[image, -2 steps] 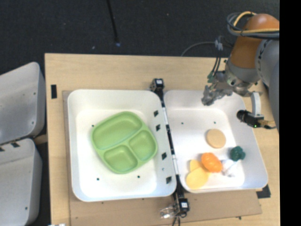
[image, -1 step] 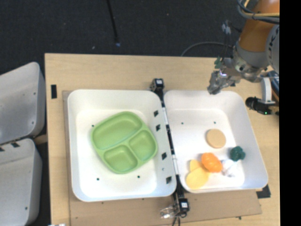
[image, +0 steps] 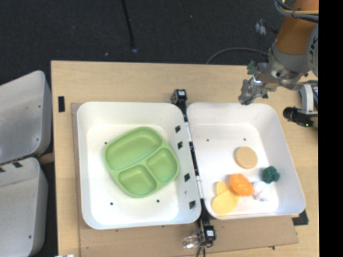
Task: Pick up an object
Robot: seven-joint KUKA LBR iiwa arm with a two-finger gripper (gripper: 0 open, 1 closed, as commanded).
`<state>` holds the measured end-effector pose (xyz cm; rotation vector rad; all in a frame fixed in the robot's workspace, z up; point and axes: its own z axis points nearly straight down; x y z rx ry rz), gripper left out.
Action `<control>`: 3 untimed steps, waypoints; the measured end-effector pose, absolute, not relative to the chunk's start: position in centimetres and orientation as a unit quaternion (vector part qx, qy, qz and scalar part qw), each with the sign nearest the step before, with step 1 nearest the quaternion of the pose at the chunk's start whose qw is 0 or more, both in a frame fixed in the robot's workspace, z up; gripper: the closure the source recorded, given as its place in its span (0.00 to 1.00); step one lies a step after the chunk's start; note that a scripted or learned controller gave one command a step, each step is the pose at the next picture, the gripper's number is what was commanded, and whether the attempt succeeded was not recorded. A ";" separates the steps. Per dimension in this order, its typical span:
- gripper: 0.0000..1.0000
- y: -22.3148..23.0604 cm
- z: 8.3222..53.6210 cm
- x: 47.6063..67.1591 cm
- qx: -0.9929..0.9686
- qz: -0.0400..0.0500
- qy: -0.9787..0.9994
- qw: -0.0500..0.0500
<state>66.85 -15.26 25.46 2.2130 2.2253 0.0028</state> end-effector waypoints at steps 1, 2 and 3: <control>1.00 -11.1 26.1 64.1 0.705 0.000 0.709 0.000; 1.00 -5.6 25.8 62.9 0.705 0.000 0.709 -0.001; 1.00 -1.1 26.3 61.2 0.705 0.000 0.709 -0.001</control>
